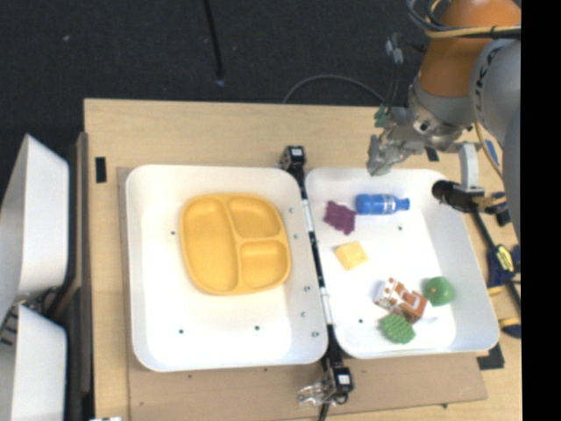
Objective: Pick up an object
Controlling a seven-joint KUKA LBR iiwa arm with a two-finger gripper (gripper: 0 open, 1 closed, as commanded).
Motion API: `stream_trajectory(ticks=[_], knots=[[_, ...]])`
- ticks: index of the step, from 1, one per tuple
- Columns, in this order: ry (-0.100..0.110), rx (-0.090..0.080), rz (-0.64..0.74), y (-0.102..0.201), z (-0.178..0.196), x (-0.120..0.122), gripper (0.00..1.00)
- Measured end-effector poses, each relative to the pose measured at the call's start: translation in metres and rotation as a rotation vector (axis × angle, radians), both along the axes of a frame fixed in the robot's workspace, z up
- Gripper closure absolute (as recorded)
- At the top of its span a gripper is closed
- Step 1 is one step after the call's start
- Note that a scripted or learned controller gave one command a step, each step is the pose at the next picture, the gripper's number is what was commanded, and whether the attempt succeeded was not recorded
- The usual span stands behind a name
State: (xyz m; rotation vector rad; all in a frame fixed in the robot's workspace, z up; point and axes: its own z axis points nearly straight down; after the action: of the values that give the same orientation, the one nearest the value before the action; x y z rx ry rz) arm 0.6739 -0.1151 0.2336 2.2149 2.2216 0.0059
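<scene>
My gripper (pixel 382 160) hangs over the far edge of the right bin (pixel 456 235), with nothing visible between its fingers. Just in front of it lies a blue bottle (pixel 380 204) on its side. A purple piece (pixel 339 217) sits to the bottle's left and a yellow block (pixel 351 255) lies nearer the middle. Toward the near right are a brown-and-white toy (pixel 400 298), a green ball (pixel 438 290) and a green ridged piece (pixel 397 328).
The left bin (pixel 149 323) holds a yellow divided plate (pixel 235 241). A black clamp (pixel 293 157) sits between the bins at the far edge, another fitting (pixel 326 388) at the near edge. White boxes (pixel 35 235) stand at the far left.
</scene>
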Motion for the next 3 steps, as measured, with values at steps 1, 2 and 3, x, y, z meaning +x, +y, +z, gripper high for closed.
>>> stream_trajectory(ticks=[1,2,3], knots=[[0.002,0.0,0.0,-0.001,0.017,0.001,1.0],[0.006,0.0,0.002,0.046,0.008,-0.008,1.0],[0.006,0.001,0.003,0.09,0.004,-0.013,1.0]])
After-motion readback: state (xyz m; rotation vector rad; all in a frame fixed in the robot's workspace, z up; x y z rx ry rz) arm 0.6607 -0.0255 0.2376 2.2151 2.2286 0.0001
